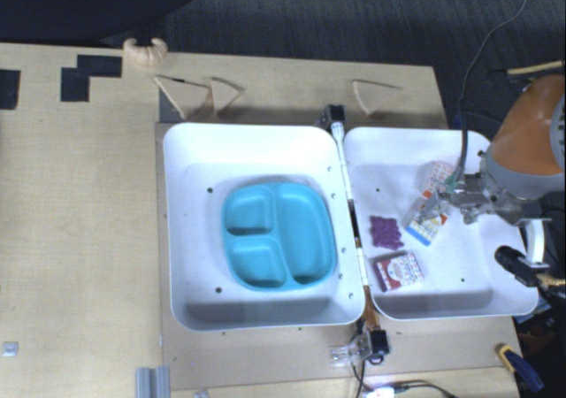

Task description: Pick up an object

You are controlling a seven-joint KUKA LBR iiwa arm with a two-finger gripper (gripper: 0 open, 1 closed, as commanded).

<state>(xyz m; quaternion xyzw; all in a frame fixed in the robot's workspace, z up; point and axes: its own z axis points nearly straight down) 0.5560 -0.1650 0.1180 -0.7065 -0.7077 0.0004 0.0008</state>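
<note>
two white bins on the bench, the arm reaching in from the right.

the left bin (186, 210) holds a blue divided tray (279, 233). in the right bin (389, 157) lie a purple lump (385, 230), a dark red packet (398, 271) (near the front wall) and a pale carton (426, 225), with the gripper (439, 197) just above the carton; whether it pinches anything i cannot tell.

Two bins sit side by side on the worktop (80, 237). A divided tray (279, 234) lies in the left bin (190, 166). In the right bin (389, 157), a small pouch (385, 230) lies behind a flat packet (398, 271), with a tilted packet (426, 221) just right of the pouch.
</note>
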